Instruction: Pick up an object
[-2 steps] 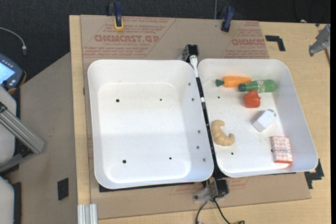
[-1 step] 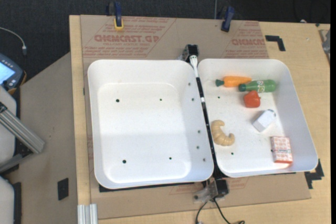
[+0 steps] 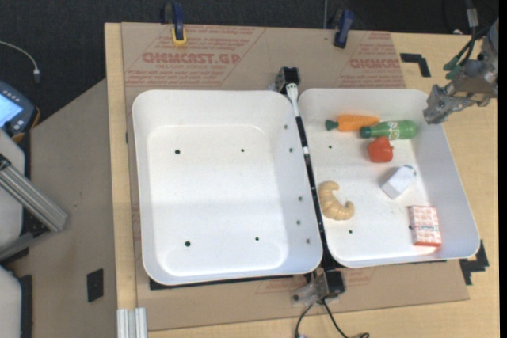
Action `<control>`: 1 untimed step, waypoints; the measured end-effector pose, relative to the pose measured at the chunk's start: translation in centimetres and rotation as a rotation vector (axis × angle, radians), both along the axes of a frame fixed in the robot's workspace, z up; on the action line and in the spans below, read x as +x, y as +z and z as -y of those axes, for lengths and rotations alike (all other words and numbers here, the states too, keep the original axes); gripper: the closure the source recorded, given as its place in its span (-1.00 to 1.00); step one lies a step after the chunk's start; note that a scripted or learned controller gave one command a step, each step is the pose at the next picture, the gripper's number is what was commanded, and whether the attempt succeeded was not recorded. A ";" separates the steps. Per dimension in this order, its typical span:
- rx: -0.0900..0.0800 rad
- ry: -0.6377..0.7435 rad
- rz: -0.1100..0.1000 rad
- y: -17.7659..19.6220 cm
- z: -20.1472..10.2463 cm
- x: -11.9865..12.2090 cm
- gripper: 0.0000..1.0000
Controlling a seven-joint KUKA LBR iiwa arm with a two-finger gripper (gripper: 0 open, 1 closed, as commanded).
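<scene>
In the right white plastic bin (image 3: 455, 194), things are lying apart: nearest a pink-and-white carton (image 3: 425, 226), then a tan croissant (image 3: 336, 200), a white block (image 3: 398, 181), a red pepper (image 3: 380, 150), a green bottle (image 3: 390, 130) touching an orange carrot (image 3: 354, 123). Descending on the isolated carton seems easiest. The grey hand (image 3: 440, 104) is hovering at the far right rim, holding nothing; its spread is too blurred to tell.

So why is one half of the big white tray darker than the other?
Camera view: a soft shadow covers the far half of the left bin, its near half is brightly lit; the end effector looks slightly blurred; the toys in the right bin stay sharp.
</scene>
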State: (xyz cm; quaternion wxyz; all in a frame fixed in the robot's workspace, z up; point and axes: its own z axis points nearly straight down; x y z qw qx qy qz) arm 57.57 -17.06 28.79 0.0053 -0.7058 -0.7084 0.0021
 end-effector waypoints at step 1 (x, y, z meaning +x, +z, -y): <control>-0.005 -0.003 0.011 0.7 0.3 0.1 -1.00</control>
